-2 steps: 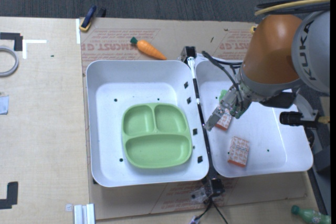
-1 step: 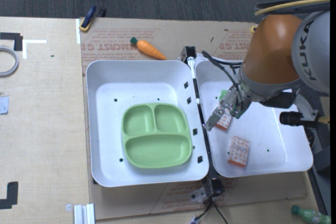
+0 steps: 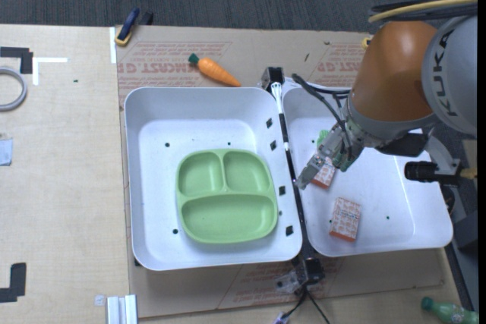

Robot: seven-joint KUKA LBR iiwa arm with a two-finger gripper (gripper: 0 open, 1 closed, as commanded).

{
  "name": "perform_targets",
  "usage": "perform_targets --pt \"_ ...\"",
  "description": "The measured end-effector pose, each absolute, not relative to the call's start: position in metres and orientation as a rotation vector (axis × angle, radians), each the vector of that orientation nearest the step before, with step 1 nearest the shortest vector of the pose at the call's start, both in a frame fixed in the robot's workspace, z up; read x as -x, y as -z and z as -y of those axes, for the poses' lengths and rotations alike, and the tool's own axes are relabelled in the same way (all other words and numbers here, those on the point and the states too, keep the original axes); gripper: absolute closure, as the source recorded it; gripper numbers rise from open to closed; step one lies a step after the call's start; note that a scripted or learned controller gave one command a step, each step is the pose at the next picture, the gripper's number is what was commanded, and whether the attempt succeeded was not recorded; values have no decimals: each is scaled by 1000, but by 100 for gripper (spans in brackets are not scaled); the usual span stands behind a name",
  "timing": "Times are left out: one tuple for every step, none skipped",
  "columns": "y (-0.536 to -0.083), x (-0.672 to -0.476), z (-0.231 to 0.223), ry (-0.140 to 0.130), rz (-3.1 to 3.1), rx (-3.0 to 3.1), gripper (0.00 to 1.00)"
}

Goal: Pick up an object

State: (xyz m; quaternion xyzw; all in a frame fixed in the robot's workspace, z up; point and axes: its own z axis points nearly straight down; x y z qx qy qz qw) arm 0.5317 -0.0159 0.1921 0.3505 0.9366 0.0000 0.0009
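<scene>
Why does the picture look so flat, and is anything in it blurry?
In the camera view, even light leaves only soft shadows under the green divided plate; the carrot looks sharp; the gripper area is slightly smeared, so its detail is hard to read.

From where I stand, the grey arm [image 3: 456,80] carries the letters "KUKA", cut partly by the edge. The cardboard sheet [image 3: 175,57] under the bins has red print, upside down and mirrored; I cannot read it surely.
</scene>
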Motion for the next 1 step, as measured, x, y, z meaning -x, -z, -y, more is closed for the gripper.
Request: perform_targets --pt "-192 -532 16 0 -2941 -1100 0"
